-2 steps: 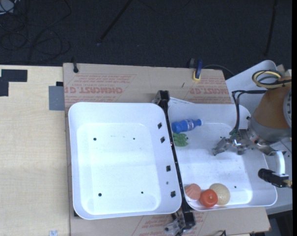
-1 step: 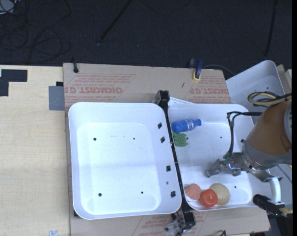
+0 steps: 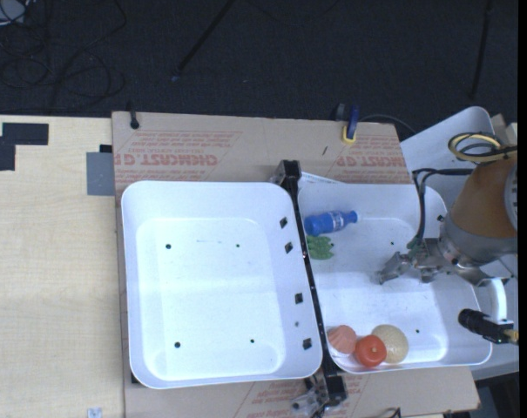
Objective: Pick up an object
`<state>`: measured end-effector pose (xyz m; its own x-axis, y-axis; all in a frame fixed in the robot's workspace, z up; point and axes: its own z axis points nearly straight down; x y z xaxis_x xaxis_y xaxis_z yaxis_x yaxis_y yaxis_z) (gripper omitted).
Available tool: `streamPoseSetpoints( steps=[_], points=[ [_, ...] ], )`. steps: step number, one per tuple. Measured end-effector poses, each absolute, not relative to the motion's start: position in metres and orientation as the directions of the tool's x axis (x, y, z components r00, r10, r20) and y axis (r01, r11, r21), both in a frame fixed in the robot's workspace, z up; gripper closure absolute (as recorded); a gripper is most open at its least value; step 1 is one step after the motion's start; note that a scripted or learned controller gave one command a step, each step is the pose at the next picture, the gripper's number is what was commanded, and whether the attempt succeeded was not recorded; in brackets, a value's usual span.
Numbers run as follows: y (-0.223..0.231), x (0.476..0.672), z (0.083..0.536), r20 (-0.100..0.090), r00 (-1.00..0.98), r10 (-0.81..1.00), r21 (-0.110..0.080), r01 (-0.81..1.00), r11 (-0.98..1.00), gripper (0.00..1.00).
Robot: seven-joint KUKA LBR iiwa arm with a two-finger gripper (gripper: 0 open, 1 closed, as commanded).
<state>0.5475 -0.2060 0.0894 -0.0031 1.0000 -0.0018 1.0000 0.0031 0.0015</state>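
Observation:
The right bin (image 3: 424, 205) holds a blue bottle (image 3: 329, 222) lying on its side near the far left corner, with a small green object (image 3: 320, 248) just in front of it. At the bin's near edge sit a pale pink object (image 3: 341, 338), a red-orange ball (image 3: 370, 350) and a beige ball (image 3: 391, 341), all close together. My gripper (image 3: 392, 271) hangs low over the middle right of this bin, apart from every object, with nothing seen in it.
The left bin (image 3: 137, 277) lies alongside, split from the right one by a black divider rail (image 3: 300, 268). Cardboard (image 3: 202, 151) lies under both bins. The grey arm with its orange band (image 3: 485, 203) enters from the right, with cables near it.

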Motion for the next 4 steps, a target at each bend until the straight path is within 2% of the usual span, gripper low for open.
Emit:
streamPoseSetpoints(
  steps=[1, 2, 3, 4],
  points=[
    [-0.164, 0.618, 0.088, 0.001, -0.007, 1.0, 0.003, 1.0, 0.007, 0.0],
    [-0.13, 0.569, 0.087, 0.003, 0.001, 1.0, -0.008, 1.0, -0.001, 0.0],
    [-0.132, 0.618, 0.088, 0.0, -0.002, 1.0, 0.002, 1.0, 0.002, 0.0],
    [-0.163, 0.628, 0.088, -0.001, 0.001, 1.0, 0.0, 1.0, -0.001, 0.0]
  ],
)
